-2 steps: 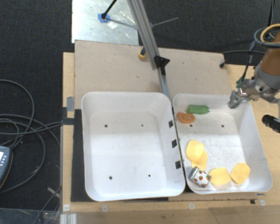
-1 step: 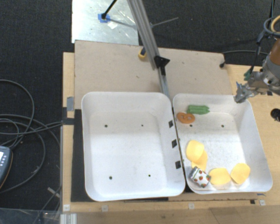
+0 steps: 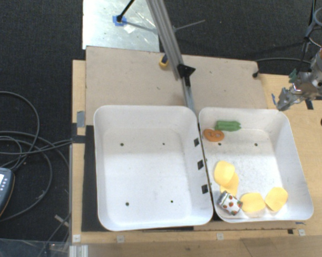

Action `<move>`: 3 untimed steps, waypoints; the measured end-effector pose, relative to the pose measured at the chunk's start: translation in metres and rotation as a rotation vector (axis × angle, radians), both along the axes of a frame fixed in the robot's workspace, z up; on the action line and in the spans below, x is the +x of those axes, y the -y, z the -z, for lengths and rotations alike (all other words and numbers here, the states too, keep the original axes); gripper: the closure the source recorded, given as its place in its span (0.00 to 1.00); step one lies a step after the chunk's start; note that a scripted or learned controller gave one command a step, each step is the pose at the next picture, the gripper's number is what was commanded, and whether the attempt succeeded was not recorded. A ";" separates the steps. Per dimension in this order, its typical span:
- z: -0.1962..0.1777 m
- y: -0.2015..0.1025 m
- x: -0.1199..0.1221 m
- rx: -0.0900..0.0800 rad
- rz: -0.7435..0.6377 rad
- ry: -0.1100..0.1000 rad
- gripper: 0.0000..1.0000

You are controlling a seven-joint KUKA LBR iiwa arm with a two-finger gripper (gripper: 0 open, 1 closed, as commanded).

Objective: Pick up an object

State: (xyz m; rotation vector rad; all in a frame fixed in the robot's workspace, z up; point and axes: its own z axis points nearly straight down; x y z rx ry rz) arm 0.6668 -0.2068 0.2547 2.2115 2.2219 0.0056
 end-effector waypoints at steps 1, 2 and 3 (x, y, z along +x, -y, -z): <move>-0.004 -0.052 -0.026 0.003 -0.005 -0.005 1.00; -0.011 -0.103 -0.043 0.004 -0.005 -0.006 1.00; -0.013 -0.149 -0.056 0.005 -0.005 -0.007 1.00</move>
